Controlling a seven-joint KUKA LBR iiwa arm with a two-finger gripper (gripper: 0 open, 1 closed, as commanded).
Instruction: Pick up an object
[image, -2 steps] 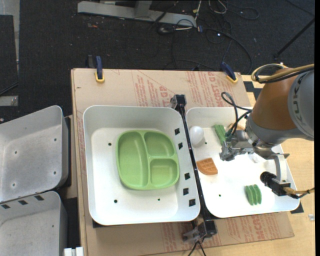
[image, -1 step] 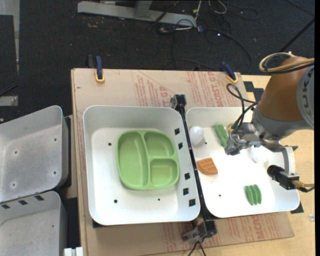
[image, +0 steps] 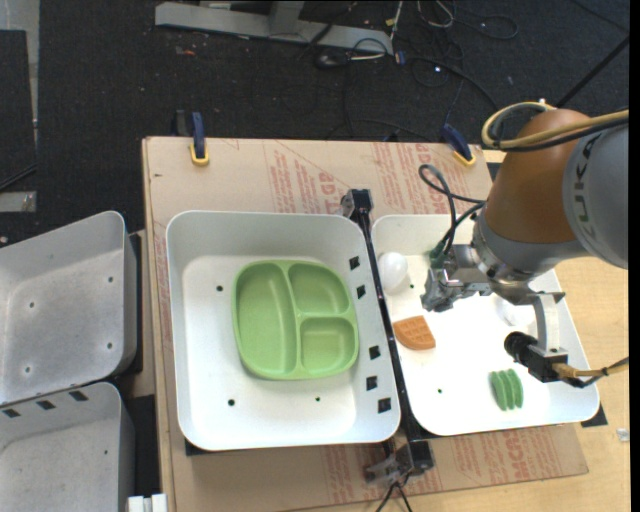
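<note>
The hand (image: 440, 292) hangs low over the right bin (image: 560, 420), near its left wall; I can't tell its opening. An orange wedge (image: 415, 333) lies just below it, a white egg (image: 392, 268) beside. Descending off-centre could nudge the wedge away.

Orange wedge (image: 415, 333) flat in right bin (image: 560, 405)

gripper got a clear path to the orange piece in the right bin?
Probably yes. The orange piece lies flat on open bin floor, apart from the white egg-shaped object and the green ridged piece. The gripper hangs just up and right of it, nothing between.
</note>
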